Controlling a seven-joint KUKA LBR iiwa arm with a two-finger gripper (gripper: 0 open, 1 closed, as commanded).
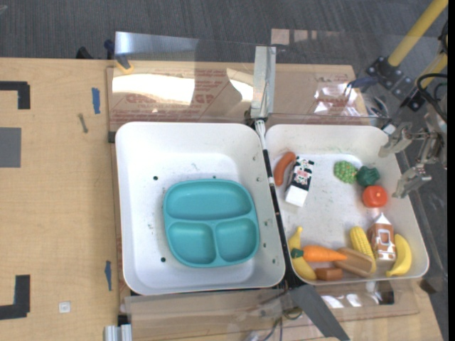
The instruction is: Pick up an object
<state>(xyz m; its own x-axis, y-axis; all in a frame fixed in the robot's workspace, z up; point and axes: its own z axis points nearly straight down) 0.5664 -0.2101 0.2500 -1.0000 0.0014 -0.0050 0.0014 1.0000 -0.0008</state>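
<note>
The gripper (414, 163) hangs at the right rim of the right bin (323, 135), its two metal fingers (395, 139) spread apart with nothing between them. Nearest to it lie a tomato (375, 196) and a green broccoli piece (368, 175), with a lighter green lump (345, 171) just beside that. Further in sit a small milk carton (301, 180) and a red sausage (284, 167) against the divider; along the near edge a crowded heap — a carrot (323, 253), corn cob (361, 241), small juice carton (382, 238) and bananas (405, 254) — lies touching one another. Any of these could be the object to pick up. The risk, as I judge it, is twofold: the round tomato may roll or squirt out of closing fingers, and a descent so close to the bin wall could catch a finger on the rim. In the heap, the fingers might jam between neighbours or lift two things at once. The left bin (142, 148) holds a teal divided plate (210, 221). Both bins rest on cardboard (170, 94) atop a light wooden bench (50, 190), with dark grey carpet (213, 6) beyond.
</note>
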